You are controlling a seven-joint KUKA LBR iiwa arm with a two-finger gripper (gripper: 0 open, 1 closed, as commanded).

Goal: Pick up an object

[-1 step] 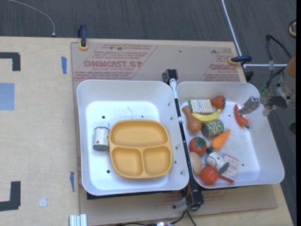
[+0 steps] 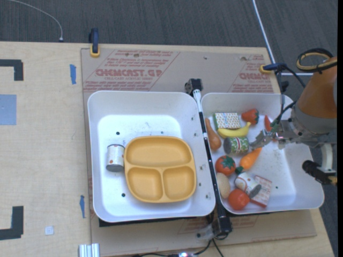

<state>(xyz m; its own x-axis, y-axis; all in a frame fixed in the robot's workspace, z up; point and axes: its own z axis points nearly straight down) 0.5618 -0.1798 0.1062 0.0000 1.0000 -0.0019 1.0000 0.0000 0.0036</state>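
My gripper (image 2: 263,138) hangs low over the right bin (image 2: 300,191), reaching in from the right. It sits just above and right of a green can (image 2: 239,145) and an orange carrot (image 2: 251,157). Nothing shows clearly between its jaws. Close by lie a yellow banana (image 2: 234,131), a patterned box (image 2: 228,120) and a red pepper (image 2: 250,115). Further forward are a tomato (image 2: 225,165), a pale potato (image 2: 223,185), a second red tomato (image 2: 238,199) and a red-and-white packet (image 2: 261,193).
The left bin (image 2: 102,122) holds a yellow divided plate (image 2: 159,167) and a small silver can (image 2: 114,157) beside it. A long orange carrot (image 2: 214,138) lies along the right bin's left wall. A black clamp (image 2: 193,85) sits between the bins at the back.
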